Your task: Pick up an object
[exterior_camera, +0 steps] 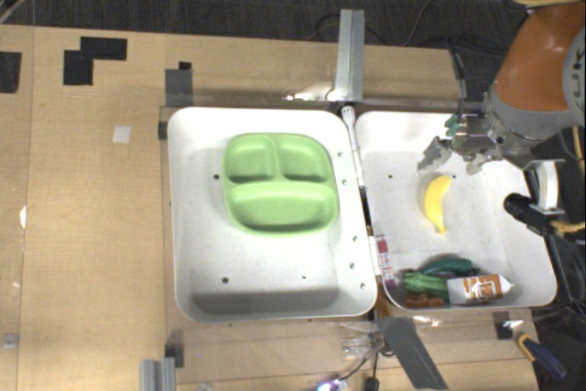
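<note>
A single fixed camera looks down at a slant from above the worktop (82, 197), taking in both white bins (197, 197) side by side, dark carpet beyond, the arm (540, 69) entering from the right.

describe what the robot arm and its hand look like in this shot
The arm is bulky and rounded: a broad orange section sits above a grey wrist housing. Below that, the hand is a small assembly of pale grey metal with darker parts. A black fitting and a white piece sit lower at the right, beside the arm.
</note>
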Robot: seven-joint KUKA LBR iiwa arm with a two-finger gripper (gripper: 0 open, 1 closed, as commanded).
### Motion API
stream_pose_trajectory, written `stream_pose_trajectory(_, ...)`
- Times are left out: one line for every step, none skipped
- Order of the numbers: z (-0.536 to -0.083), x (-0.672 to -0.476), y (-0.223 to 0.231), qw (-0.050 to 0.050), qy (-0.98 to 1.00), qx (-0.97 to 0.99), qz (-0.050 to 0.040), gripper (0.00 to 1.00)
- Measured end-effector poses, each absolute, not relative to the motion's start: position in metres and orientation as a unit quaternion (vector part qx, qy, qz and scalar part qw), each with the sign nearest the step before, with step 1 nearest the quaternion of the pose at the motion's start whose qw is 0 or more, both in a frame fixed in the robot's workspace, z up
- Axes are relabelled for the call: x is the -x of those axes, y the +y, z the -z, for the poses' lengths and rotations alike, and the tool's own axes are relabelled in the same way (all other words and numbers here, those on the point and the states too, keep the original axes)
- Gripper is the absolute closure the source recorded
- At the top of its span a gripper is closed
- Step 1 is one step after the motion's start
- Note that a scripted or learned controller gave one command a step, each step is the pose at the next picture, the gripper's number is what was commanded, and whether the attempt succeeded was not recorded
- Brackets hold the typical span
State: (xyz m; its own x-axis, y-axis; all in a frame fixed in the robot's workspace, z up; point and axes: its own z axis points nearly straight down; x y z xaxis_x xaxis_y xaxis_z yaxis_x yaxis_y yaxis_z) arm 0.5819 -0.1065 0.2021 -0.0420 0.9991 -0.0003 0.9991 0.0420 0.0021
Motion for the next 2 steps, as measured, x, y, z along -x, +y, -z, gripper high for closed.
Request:
stream_pose_trajectory(-0.095,-0.565,-0.155,0.002,0.684,-0.73,-0.0018,0.0)
stream_pose_trajectory(-0.106,-0.567,-0.155,0.003,0.684,-0.729,-0.0035,1.0)
